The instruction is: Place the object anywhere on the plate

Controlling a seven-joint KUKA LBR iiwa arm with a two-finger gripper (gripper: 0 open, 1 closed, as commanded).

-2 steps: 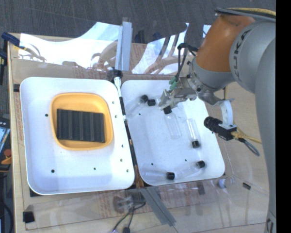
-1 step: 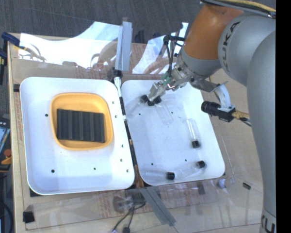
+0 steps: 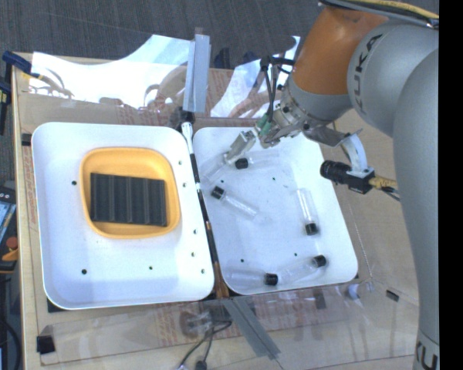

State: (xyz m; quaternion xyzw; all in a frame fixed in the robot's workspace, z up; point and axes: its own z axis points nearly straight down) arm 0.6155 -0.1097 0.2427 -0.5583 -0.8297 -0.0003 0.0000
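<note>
Tool [image 3: 268,129]: I see it low over the right bin's [image 3: 336,230] far edge; grip state I cannot tell.
Vial [image 3: 238,149]: just left of the tool, long axis slanting toward it.
Plate [image 3: 131,164]: in the left bin [image 3: 50,206], well left.

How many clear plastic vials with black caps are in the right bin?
5: one by the tool, one left of centre, one at the right, two near the front rim. The arm may hide more.

Grey arm [image 3: 386,68] reaches in, hand [image 3: 272,129] angled down-left.
</note>
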